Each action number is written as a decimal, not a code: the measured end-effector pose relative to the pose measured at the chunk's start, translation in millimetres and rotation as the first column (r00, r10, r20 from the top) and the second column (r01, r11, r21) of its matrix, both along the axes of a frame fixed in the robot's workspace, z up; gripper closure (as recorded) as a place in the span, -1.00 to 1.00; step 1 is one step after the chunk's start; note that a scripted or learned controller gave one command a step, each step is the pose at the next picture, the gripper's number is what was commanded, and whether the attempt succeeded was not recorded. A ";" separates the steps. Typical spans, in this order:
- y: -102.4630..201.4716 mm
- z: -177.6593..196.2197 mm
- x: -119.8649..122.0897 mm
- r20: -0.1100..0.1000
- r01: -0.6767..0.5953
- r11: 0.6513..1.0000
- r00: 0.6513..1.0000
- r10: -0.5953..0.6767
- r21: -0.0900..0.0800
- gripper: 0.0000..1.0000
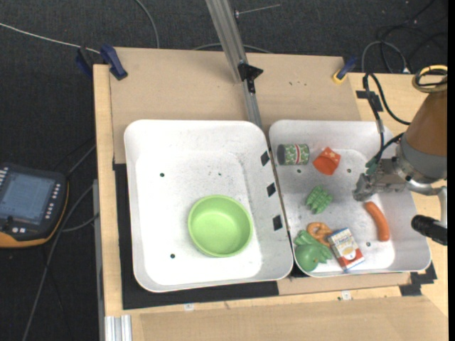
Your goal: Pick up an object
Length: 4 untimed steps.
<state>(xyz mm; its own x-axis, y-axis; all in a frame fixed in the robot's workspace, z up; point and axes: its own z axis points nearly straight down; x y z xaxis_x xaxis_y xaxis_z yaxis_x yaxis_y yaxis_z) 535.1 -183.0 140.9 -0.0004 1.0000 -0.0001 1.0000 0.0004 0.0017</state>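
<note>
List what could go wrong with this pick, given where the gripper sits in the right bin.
1. The gripper hangs just above the orange sausage-shaped toy, beside the right bin's far edge; a slightly off descent may nudge it rather than grasp it.
2. The small box, pretzel-like piece and green toy lie bunched together, so a grasp there might catch two things.

Even, fairly bright overhead light falls across the desk (185,84), leaving the two white bins (142,190) pale and nearly washed out while the dark floor around them stays dim. Shadows are soft and short, the clearest a faint one under the green bowl (220,225). The picture is low in resolution and slightly soft, with small items in the right bin (398,261) lacking fine detail.
</note>
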 end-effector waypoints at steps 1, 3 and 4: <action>-6.9 44.7 2.6 0.002 0.000 1.000 1.000 0.000 -0.001 1.00; 44.7 57.5 4.8 -0.001 -0.004 1.000 1.000 0.004 0.001 1.00; 92.1 72.6 6.2 0.000 -0.004 1.000 1.000 0.004 0.001 1.00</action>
